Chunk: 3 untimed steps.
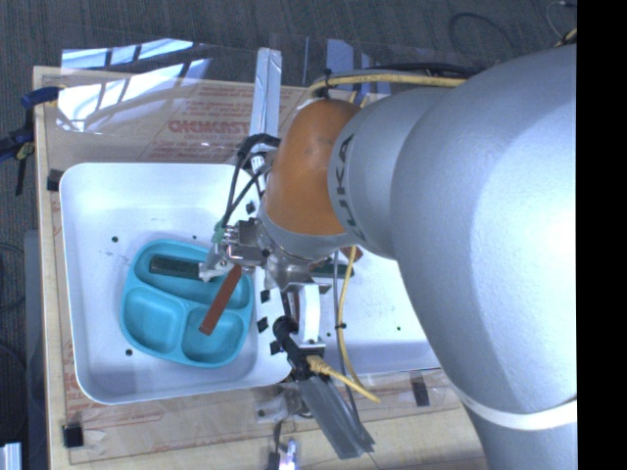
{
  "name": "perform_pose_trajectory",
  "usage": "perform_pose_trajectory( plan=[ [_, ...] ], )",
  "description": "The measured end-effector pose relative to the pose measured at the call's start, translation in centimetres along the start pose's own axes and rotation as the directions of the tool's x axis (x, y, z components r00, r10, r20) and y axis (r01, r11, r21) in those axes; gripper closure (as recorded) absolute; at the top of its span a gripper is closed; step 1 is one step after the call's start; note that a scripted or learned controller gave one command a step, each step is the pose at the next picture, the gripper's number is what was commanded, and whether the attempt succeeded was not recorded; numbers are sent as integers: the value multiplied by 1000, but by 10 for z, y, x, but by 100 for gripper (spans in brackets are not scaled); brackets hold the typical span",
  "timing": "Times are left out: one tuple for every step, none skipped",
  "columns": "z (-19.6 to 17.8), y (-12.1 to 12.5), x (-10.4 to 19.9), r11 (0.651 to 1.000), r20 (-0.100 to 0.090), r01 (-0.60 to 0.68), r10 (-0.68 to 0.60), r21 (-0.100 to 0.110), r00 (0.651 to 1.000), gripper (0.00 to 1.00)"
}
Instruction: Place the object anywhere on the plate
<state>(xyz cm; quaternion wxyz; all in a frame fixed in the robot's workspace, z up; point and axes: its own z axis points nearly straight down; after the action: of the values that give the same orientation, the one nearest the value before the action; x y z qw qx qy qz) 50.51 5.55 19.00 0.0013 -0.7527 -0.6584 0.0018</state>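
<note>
Reddish-brown stick (221, 302), a flat narrow bar, is seen slanted over the blue divided plate (147, 311), its lower end above the plate's near right compartment and its upper end at the pincer (227, 258). Whether the bar is clamped there or merely lies beneath the pincer cannot be told, nor whether the pincer is apart or together. A dark oblong item (176, 265) is seen lying in the plate's far compartment. The plate is set in the left white bin (93, 204), the arm (411, 164) being reached across from the right bin (392, 321) on the bench (157, 424). The bar is judged to be kept low over the plate so that release, if it is held, would land it inside the rim.
</note>
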Motion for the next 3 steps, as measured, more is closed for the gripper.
perform_pose_trajectory(
  plan=[
    [0,0,0,1000,0,0,0,0,1000,0],
    [0,0,0,1000,0,0,0,0,1000,0],
    [0,0,0,1000,0,0,0,0,1000,0]
  ],
)
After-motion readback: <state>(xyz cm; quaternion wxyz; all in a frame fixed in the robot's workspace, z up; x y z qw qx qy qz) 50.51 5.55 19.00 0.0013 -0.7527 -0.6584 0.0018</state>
